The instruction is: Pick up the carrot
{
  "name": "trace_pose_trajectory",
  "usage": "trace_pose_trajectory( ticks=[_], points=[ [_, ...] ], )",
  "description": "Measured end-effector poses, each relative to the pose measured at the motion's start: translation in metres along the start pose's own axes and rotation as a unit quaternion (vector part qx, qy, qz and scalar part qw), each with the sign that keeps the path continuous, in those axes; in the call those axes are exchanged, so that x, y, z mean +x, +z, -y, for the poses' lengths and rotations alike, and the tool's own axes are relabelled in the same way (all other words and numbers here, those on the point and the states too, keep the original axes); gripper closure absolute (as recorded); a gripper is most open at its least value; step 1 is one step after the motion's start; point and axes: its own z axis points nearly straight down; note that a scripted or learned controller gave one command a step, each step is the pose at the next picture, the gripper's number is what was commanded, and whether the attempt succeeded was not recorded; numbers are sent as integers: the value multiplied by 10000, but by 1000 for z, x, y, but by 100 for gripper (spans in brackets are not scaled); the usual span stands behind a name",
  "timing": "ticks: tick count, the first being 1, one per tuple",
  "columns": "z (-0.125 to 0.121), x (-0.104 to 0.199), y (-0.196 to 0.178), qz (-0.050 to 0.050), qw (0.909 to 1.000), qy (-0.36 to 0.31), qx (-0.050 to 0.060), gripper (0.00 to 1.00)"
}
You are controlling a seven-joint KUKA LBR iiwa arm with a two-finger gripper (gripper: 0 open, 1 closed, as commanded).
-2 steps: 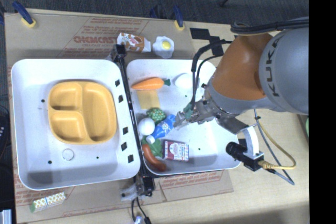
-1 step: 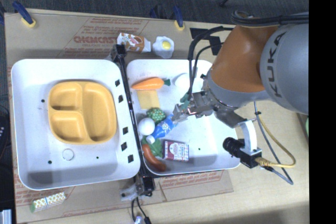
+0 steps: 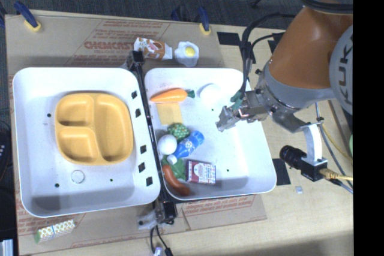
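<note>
Lying at about eleven o'clock in the right bin (image 3: 255, 156), the carrot (image 3: 168, 95) sits apart from the gripper (image 3: 225, 119), which hangs near the bin's middle with nothing between its fingers; whether they stand apart or together cannot be told from this slant. The carrot looks like light, stiff, smooth plastic, likely slippery, so a hold across its thick orange middle seems best.

Orange carrot (image 3: 168, 95) with green top, yellow tray (image 3: 94, 127), white bins (image 3: 36, 183), blue bottle (image 3: 191, 142)
</note>
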Motion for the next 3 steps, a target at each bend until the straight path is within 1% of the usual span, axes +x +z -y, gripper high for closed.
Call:
trace_pose_trajectory(
  ticks=[1,2,3],
  points=[
    [0,7,127,-9,9953,965,19,100],
    [8,-69,36,2,9993,386,-1,100],
    [-8,68,102,-5,9999,118,15,100]
  ],
)
